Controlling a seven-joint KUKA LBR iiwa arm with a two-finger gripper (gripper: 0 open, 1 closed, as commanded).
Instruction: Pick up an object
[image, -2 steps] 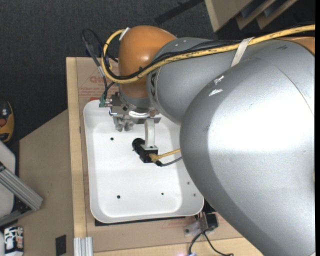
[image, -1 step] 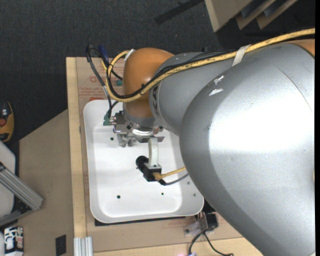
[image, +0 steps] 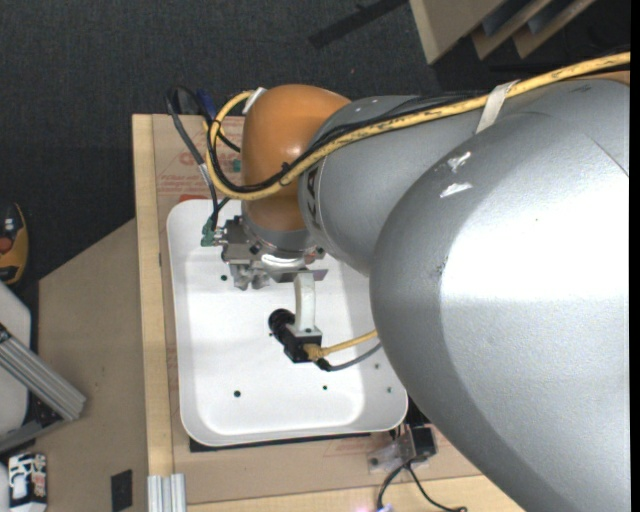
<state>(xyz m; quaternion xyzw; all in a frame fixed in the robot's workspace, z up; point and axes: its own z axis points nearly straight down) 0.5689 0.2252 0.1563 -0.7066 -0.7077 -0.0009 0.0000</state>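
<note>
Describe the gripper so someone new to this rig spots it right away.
Start at the huge grey arm covering the view's right and follow it left to its orange band. Just below that band, over the upper end of the white bin, hangs the gripper. It is the small angular grey-metal block, unlike the smooth orange dome above and the plain white floor beneath.
</note>
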